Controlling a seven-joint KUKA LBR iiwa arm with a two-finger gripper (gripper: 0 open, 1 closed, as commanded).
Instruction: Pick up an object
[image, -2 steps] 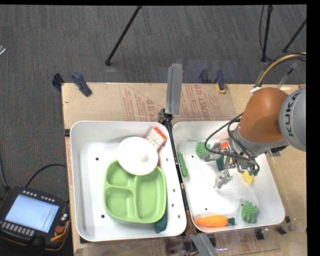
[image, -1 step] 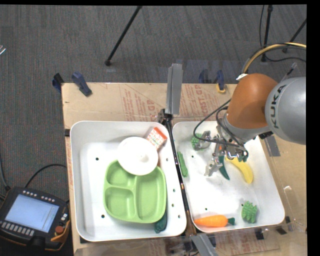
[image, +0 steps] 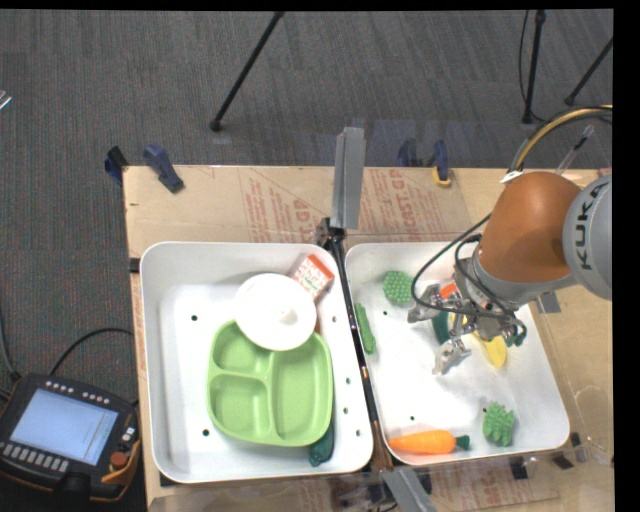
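1. Camera view, bench: a cardboard-covered bench (image: 250, 200) bears two shallow white bins side by side, the left bin (image: 165, 300) and the right bin (image: 545, 400).
2. Left bin: a green divided tray (image: 270, 390) lies flat; a white round lid or plate (image: 276, 311) overlaps its upper edge. A small red and white carton (image: 314, 275) lies just beside the plate, near the wall between the bins. A dark green piece (image: 320, 453) shows at the tray's lower right corner.
3. Right bin, loose things: a green bumpy ball (image: 398, 287) near the upper left; a slim green pod (image: 366, 328) along the left wall; an orange carrot (image: 428, 441) near the front wall; a green leafy toy (image: 498, 424) just right of the carrot.
4. Arm: the grey arm with its orange band (image: 530, 228) reaches in from the right, above the right bin.
5. Gripper (image: 455, 352): low over the middle of the right bin; metal fingers (image: 448, 360) point down-left, slightly apart, nothing seen between them.
6. A yellow toy (image: 494, 350) lies just right of the fingers, partly hidden by the wrist; whether they touch cannot be told.
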